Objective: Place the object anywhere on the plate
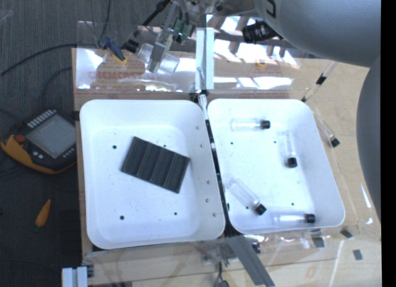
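Observation:
A dark ribbed rectangular plate (155, 164) lies tilted in the middle of the left white bin (99, 218). Several clear vials with black caps lie in the right bin (322, 174): one at the back (249, 124), one on the right (288, 149), one near the divider (244, 196), one at the front (291, 218). My gripper (163, 52) hangs high above the back edge of the left bin, beyond the plate. It is shut on a clear vial (167, 64) that shows between its fingers.
A grey teach pendant with an orange rim (43, 140) lies on the floor left of the bins. An upright metal post (205, 63) stands behind the seam between the bins. The arm's big grey body (328, 7) fills the upper right.

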Robot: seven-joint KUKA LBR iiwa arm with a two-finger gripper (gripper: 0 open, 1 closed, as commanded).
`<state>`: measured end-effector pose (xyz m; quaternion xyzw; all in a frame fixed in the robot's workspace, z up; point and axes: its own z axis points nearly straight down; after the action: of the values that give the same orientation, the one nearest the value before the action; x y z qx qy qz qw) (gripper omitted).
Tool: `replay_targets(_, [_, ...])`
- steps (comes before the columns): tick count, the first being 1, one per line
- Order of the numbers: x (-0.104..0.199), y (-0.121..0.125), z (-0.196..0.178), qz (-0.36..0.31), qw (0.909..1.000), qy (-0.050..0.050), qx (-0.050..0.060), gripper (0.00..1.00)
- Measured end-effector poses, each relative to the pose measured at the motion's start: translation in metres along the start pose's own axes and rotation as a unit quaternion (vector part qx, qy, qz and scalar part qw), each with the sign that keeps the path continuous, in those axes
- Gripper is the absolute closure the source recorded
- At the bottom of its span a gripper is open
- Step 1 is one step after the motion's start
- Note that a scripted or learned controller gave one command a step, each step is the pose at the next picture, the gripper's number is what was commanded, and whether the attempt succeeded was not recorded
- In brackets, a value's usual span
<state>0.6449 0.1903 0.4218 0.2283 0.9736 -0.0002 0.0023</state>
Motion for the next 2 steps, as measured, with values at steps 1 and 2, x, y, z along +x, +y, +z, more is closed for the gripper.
replay_targets(1, [0.020,0.039,-0.013,-0.256,0.9668,0.000,-0.002,1.00])
replay_targets(2, [-0.002,0.049,0.018,-0.462,0.8871,0.000,-0.002,1.00])
